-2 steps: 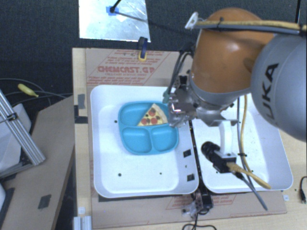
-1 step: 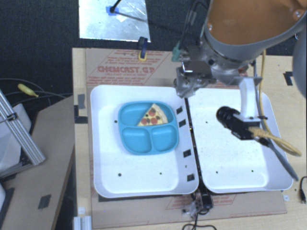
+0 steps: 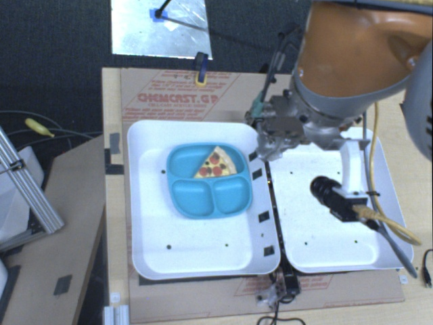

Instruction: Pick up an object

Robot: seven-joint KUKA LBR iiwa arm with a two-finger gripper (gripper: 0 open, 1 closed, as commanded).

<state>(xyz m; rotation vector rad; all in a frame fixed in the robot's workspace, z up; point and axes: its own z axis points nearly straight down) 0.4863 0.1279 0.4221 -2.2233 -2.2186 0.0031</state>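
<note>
Status: pick not done yet.
- Gripper (image 3: 269, 141) low over far end of rim between the two bins, just beside blue plate's far-right corner. Open or closed: cannot tell, mechanism blurred and in shadow under arm (image 3: 352, 46). Nothing visibly held.
- Candidate objects: blue divided plate (image 3: 203, 196) in left bin (image 3: 145, 208), pizza slice (image 3: 218, 162) lying in its far compartment. Both untouched, resting flat.
- Right bin (image 3: 325, 246): no loose object seen.
- Left: shift over target, descend, close, lift.
</note>
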